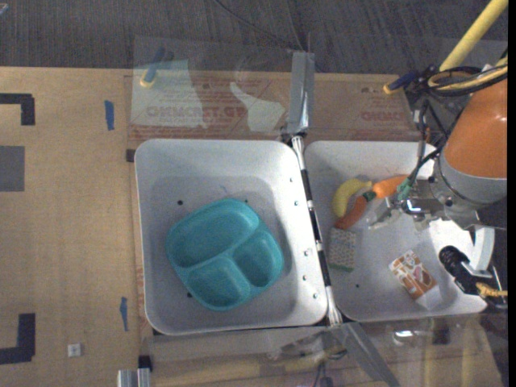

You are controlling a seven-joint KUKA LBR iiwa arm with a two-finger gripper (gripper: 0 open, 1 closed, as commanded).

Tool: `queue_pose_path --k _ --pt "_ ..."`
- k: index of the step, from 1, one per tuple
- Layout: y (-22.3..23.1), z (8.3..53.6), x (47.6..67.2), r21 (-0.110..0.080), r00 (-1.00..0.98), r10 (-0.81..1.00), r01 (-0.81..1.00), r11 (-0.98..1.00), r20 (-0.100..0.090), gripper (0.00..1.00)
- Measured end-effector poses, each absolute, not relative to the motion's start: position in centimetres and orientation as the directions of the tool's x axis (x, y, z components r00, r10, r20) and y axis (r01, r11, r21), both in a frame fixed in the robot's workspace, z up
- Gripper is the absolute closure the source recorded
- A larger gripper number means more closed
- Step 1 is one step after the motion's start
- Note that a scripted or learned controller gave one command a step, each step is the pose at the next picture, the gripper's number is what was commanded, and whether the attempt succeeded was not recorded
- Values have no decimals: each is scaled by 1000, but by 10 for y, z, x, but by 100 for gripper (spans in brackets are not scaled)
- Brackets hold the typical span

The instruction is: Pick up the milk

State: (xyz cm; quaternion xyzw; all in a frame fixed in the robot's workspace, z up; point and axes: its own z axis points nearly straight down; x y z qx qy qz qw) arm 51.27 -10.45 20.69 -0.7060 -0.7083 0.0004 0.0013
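From my seat the pick looks unstarted: the milk carton lies flat in the right bin toward five o'clock, while the gripper hovers well apart near the banana (whether the fingers are spread or closed I cannot tell).

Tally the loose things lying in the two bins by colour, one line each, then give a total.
Teal: 1, the divided plate in the left bin.
Yellow: 1, the banana in the right bin.
Orange: 1, the carrot.
Grey-green: 1, the flat speckled sponge.
White with brown print: 1, the milk carton.
Total: 5
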Motion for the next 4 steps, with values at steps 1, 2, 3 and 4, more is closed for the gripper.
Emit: queue_pose_path --k 1,2,3,4 --pt "-165 88 514 9 19 1000 1000 -19 -1 0" --pt "-171 88 482 8 -49 999 999 49 1 0" --pt "-175 98 482 13 -41 999 999 41 -3 100" --pt "-134 172 480 1 -98 995 995 98 0 100"
